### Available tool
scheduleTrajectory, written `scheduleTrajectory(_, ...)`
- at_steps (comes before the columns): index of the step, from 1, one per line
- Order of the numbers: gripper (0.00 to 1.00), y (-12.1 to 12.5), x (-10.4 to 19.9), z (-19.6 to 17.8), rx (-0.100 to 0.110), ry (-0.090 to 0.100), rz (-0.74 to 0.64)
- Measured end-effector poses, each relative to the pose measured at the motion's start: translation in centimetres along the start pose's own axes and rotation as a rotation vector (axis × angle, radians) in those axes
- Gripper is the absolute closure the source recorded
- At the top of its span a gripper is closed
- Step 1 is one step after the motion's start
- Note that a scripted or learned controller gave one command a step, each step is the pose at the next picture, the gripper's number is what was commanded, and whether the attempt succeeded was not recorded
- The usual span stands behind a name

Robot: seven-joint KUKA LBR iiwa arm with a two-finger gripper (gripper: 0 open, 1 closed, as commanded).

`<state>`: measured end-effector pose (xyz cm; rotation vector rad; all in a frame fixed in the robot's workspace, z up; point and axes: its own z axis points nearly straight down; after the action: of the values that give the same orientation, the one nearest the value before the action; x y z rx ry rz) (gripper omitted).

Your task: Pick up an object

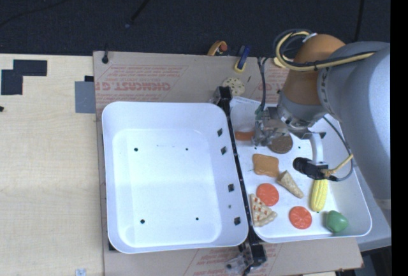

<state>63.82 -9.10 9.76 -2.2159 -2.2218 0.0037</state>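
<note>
Arm (357,90) enters from right, wrist w/ orange band (319,51) over the right bin (363,217). Gripper (266,136) sits low in that bin's upper part, near a brown round item (282,143) and a small orange piece (243,136). Finger state: cannot tell. Nothing visibly held.

Right bin contents, fwd of gripper: tan piece (266,165), wedge (291,184), corn cob (319,194), two red discs (268,194) (300,217), pizza slice (261,211), green item (336,222). Left bin (115,141) adjoins, w/ rims touching.
</note>
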Motion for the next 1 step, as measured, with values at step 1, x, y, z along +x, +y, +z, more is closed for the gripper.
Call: scheduleTrajectory(1,1.0,0.85,6.75,-15.86,-0.02,0.001,-0.005)
